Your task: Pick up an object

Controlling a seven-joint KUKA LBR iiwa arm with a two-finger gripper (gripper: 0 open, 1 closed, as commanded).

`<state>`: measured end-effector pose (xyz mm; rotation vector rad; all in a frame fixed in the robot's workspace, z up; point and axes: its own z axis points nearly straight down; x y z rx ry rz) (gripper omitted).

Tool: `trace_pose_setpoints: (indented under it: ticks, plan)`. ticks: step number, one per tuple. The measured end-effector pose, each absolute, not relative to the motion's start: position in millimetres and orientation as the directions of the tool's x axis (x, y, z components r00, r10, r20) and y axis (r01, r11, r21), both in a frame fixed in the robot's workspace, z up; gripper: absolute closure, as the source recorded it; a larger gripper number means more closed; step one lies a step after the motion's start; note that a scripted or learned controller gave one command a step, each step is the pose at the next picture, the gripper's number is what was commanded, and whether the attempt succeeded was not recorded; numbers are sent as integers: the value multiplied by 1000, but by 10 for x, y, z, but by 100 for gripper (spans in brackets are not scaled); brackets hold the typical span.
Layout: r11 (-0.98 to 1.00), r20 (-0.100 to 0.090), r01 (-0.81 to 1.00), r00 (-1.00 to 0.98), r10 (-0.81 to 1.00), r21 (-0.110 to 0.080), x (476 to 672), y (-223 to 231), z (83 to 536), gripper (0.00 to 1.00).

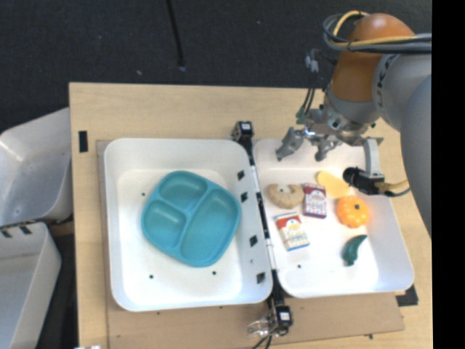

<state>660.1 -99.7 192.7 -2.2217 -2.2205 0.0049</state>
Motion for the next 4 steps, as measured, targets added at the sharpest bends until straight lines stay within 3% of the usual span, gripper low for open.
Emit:
trace_pose_setpoints:
  ticks: [2,3,4]
  plan:
    - [-6,-2,1000,6,1000,-4,6644,-1056,981,0]
    - [-8,-2,1000,8,1000,4,6665,-1067,1133,100]
    - [-4,-1,1000,4,1000,5,6577,-1081,1650,100]
